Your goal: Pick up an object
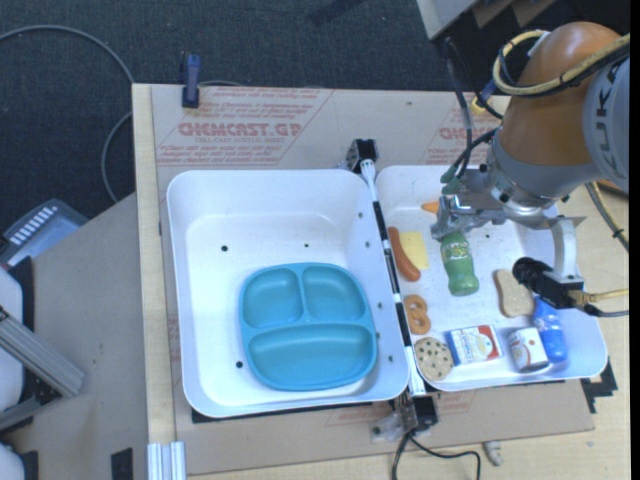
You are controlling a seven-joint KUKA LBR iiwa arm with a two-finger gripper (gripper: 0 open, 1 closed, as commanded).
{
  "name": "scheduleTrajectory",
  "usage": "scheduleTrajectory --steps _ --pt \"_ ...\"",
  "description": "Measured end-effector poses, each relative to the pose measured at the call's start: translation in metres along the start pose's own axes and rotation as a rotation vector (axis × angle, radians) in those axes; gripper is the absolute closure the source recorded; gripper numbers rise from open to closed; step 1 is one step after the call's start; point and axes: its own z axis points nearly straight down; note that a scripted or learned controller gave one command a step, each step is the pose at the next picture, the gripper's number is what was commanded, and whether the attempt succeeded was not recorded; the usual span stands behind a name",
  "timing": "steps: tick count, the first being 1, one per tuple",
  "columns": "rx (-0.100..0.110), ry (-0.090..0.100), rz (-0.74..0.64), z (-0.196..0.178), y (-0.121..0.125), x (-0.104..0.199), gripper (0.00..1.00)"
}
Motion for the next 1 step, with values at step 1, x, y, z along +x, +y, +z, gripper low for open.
scheduleTrajectory --steps 1 --pt "0.003 0.001 0.0 -0.003 -0.0119 0.0433 1.0"
